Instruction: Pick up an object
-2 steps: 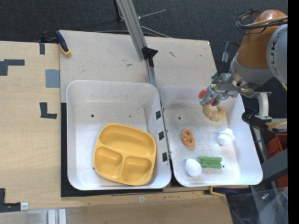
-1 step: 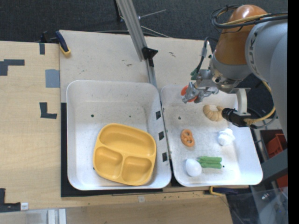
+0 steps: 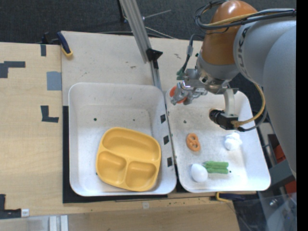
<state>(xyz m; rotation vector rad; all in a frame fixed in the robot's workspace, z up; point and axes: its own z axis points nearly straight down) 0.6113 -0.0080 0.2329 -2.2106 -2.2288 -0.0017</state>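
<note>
Tool (image 3: 185,94), grip state unclear, hangs over the right bin's (image 3: 255,177) upper-left corner, objects lying well below.

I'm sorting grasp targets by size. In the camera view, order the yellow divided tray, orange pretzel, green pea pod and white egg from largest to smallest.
1. yellow divided tray
2. green pea pod
3. white egg and orange pretzel look alike in size; I won't rank them.

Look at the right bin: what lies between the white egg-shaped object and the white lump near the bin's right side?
In the camera view, the green pea pod lies between the white egg-shaped object and the white lump, close beside the egg.
</note>
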